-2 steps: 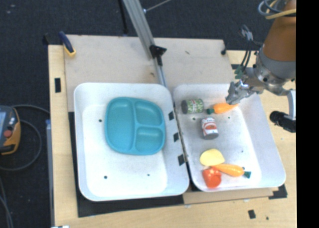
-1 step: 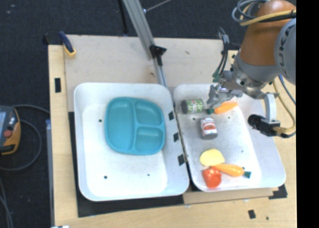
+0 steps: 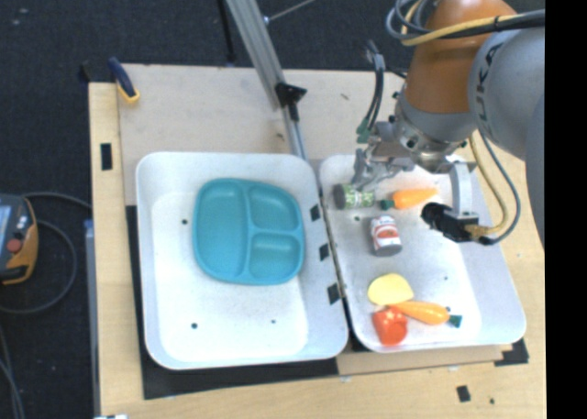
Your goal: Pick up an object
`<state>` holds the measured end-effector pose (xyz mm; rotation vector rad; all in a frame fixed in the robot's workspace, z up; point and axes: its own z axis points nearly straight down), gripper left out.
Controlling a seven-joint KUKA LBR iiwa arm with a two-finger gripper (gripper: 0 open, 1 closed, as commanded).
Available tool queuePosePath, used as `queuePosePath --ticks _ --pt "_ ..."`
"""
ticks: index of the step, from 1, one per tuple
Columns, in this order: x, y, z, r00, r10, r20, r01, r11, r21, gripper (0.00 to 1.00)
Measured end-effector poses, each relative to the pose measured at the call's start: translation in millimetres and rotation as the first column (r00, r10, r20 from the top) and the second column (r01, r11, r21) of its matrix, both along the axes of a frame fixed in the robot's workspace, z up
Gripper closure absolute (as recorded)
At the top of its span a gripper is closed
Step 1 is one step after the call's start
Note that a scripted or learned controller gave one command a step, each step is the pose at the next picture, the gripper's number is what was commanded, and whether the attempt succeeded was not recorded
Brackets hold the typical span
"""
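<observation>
Right bin (image 3: 486, 261) centre open; can (image 3: 386, 235), carrot (image 3: 413, 197) crowd far end; arm (image 3: 459, 69) overhead

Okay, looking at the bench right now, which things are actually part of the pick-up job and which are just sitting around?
Part of the job:
- gripper, low over the right bin's far end
- green object just below it
- carrot
- can
- yellow piece
- red pepper
- second carrot

Just lying about:
- teal divided plate in the left bin
- clamp on the bench's far left corner
</observation>
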<state>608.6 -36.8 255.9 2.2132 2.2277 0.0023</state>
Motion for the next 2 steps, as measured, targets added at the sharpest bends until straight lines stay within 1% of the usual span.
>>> queuePosePath --ticks 1,2 --pt "-2 42 -4 1.0 0.0 -0.002 0.0 1.0 0.0 1.0" --pt "2 106 -5 1.0 0.002 0.0 -0.002 1.0 0.001 1.0"
